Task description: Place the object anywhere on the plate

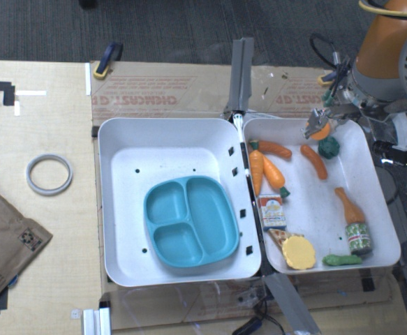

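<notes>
blue plate (189, 220) sits left; tool (317, 125) (over the right bin (378, 187)) grips an orange toy (327, 144).

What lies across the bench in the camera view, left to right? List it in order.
Tape ring → blue plate in the left bin → small carton → yellow disc → bottle near the right bin's right wall.

The arm (391, 33) is cut off by the top and right edges. The brown box (4, 239) runs off the left edge. The gripper (319, 125) fingers are too small to tell.
</notes>
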`<state>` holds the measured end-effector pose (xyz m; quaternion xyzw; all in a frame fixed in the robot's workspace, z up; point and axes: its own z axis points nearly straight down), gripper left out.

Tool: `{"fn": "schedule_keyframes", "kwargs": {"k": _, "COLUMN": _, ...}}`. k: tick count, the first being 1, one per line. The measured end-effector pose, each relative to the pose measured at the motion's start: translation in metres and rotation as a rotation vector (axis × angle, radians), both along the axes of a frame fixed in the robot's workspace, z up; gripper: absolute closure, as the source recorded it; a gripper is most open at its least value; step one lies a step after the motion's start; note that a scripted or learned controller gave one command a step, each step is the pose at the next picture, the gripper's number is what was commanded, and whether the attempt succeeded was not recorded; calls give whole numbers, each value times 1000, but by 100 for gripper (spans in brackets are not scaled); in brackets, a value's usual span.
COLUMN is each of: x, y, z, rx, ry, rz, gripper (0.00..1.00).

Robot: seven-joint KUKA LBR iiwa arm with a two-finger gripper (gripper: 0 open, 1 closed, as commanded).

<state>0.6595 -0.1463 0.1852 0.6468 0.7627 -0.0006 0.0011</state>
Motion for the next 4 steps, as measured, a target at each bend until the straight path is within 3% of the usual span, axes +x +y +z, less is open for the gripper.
{"fn": "schedule_keyframes", "kwargs": {"k": 1, "x": -30, "y": 70, "z": 11, "rx": 2, "ry": 1, "rz": 200, "gripper": 100}}
{"fn": "schedule_keyframes", "kwargs": {"k": 2, "x": -80, "y": 120, "z": 8, "rx": 1, "ry": 0, "rz": 343, "gripper": 100}}
{"fn": "schedule_keyframes", "kwargs": {"k": 3, "x": -166, "y": 218, "z": 6, "rx": 2, "ry": 4, "rz": 526, "gripper": 100}}
{"fn": "schedule_keyframes", "kwargs": {"k": 4, "x": -165, "y": 218, "z": 6, "rx": 2, "ry": 4, "rz": 526, "gripper": 0}}
